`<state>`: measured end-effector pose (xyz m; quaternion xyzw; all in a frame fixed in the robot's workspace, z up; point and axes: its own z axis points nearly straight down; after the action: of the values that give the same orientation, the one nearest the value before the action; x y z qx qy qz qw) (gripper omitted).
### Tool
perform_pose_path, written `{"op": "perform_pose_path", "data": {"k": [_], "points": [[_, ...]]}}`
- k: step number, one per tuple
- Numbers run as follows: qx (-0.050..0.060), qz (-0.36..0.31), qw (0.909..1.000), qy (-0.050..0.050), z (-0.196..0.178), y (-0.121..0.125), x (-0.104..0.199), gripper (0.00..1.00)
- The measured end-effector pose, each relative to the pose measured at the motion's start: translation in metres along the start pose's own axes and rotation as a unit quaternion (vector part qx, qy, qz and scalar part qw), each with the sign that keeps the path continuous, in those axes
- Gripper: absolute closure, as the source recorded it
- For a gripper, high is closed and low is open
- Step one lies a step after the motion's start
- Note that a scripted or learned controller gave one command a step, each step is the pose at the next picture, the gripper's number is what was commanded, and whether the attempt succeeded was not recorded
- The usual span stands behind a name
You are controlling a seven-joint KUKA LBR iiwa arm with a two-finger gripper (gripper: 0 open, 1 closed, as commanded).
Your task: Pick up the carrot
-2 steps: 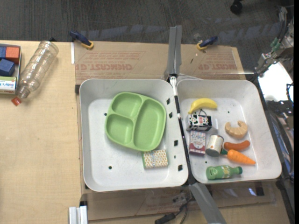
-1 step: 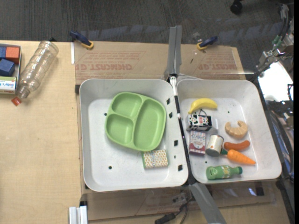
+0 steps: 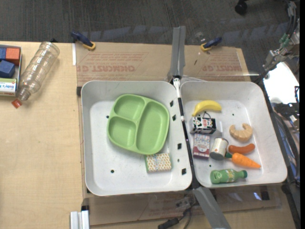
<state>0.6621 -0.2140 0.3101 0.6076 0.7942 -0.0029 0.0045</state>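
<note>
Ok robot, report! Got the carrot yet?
Not grabbed. Orange tapered toy carrot lies in right white bin. Red sausage crowds it above, green plastic bottle just below.

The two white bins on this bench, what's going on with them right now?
Nothing is being handled at this moment. The carrot lies untouched in the right bin, between a hot dog and a green bottle. A banana, croissant and small can share that bin. The left bin holds a green divided plate.
</note>
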Motion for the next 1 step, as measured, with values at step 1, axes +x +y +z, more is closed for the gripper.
{"op": "perform_pose_path", "data": {"k": [1], "points": [[0.000, -0.001, 1.0000, -0.001, -0.0089, 0.0009, 0.0000, 1.00]]}}
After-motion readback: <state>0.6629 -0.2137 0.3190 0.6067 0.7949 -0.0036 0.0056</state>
